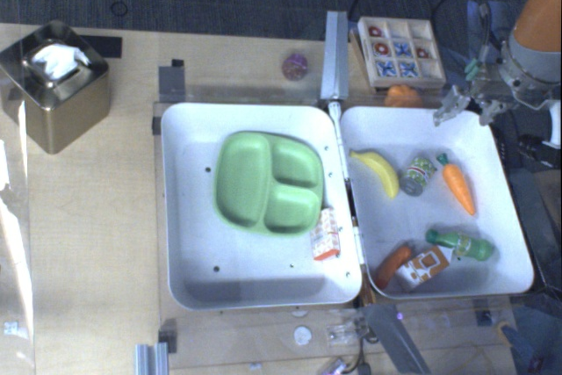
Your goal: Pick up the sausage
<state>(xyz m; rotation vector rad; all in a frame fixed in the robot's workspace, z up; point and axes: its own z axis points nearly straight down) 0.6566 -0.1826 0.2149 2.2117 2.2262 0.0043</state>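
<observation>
From my seat, the sausage [392, 261] lies at the near edge of the right bin [509, 272], touching a small carton [421, 268] that rests partly against it. Just beyond sits a green bottle [461, 244]. Farther in I see a carrot [458, 187], a small can [418, 175] and a banana [378, 171]. In the left bin [189, 189] a green divided plate [268, 180] lies beside a small packet [327, 234]. The gripper [464, 104] hangs over the right bin's far rim, well apart from the sausage; I cannot tell how its jaws stand.
</observation>
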